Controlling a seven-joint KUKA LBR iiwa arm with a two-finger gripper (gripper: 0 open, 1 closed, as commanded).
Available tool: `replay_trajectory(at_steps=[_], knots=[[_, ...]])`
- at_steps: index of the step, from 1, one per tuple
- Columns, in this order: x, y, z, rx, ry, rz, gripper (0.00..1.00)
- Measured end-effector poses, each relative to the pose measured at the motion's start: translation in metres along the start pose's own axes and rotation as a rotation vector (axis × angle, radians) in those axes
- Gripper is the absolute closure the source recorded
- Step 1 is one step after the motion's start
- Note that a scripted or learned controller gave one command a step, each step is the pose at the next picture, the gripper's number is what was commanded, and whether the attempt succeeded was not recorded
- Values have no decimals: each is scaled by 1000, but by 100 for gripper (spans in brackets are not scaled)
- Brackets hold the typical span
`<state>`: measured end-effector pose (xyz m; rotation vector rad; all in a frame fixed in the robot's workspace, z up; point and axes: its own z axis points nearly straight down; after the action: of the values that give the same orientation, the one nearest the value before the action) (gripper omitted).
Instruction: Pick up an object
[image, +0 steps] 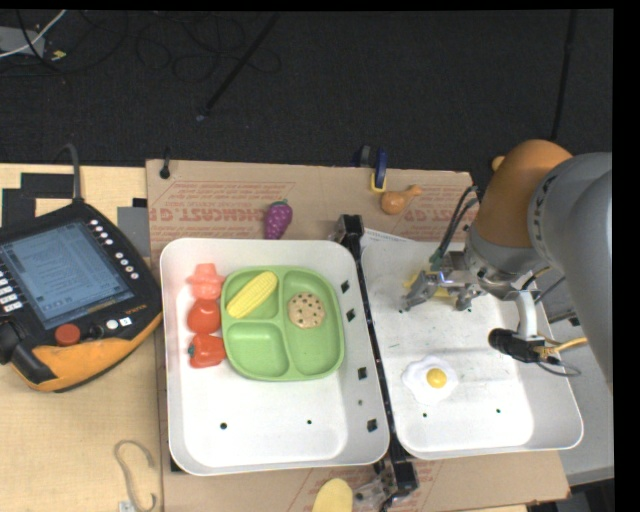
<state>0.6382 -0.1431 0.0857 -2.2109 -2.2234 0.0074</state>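
Observation:
My gripper (440, 290) hangs low over the far part of the right bin (520, 430), with the grey arm and its orange band just behind it on the right. A toy fried egg (431, 379) lies on that bin's floor, nearer the front and apart from the gripper. In the left bin (260, 440) a green divided plate (262, 352) holds a yellow corn cob (250, 293) and a cookie (306, 310). A pink piece (205, 280) and two red pieces (203, 318) lie in a row left of the plate.
Behind the bins, a purple grape toy (277, 218) and an orange toy (398, 200) rest on the cardboard. A yellow object (333, 494) lies at the front edge. A teach pendant (70, 290) sits far left. A black cable end (515, 343) hangs over the right bin.

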Motion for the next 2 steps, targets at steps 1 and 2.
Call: replay_trajectory(at_steps=[1, 2], knots=[[0, 1, -11, -2, 1, 0, 100], [-6, -2, -58, -10, -2, 6, 100]])
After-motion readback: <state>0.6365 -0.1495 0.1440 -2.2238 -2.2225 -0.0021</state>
